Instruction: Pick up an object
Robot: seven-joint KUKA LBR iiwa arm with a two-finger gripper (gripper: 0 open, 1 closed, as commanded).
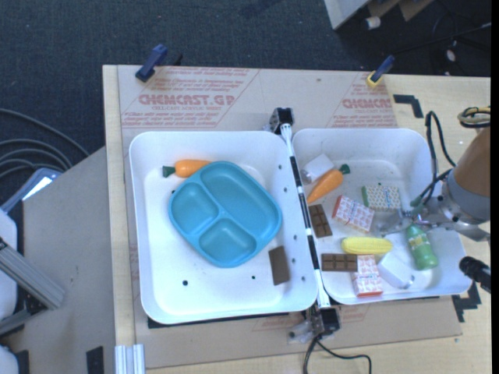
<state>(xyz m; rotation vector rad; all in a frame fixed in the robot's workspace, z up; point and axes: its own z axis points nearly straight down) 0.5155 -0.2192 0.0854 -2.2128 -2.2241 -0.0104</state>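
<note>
Camera view looks down on the table, a plywood top printed with red lettering, bearing two shallow white plastic bins with rounded corners. Left bin holds a glossy blue three-compartment plate, an orange carrot toy just beyond the plate's far edge, and a flat brown chocolate bar near the divider. Right bin is crowded: a second carrot, a white block, patterned wrappers, brown bars, a yellow banana shape and a green bottle. End effector sits low over the right bin, just beside the bottle's top; I cannot tell how far open it is, nor whether it has hold of anything.
</note>
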